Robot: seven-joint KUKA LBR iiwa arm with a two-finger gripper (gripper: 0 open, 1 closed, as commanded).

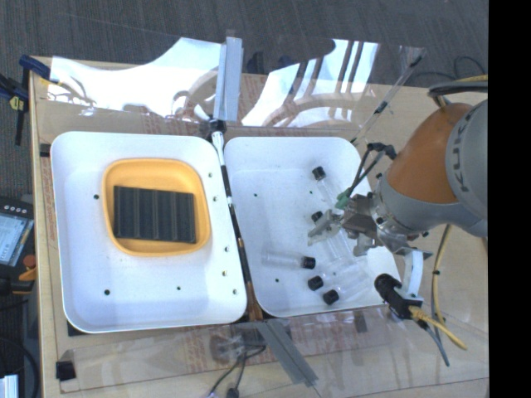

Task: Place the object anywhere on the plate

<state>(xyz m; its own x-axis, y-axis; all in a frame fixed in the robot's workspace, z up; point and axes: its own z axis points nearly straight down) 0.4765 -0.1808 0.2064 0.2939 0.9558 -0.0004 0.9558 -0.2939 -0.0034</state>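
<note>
A: Camera view is showing the gripper (338,232) hovering among clear vials (288,260) in the right bin (274,152); finger state, cannot tell.

B: Nothing is resting on the yellow plate (154,177) yet; pick and placement remaining.

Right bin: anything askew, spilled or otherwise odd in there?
Nothing looks spilled or damaged. Several clear vials with black caps lie scattered on their sides across the right bin, pointing different ways. The gripper is among them. The yellow plate sits squarely in the left bin.

Bright, sharp; glare along clear panels
</note>
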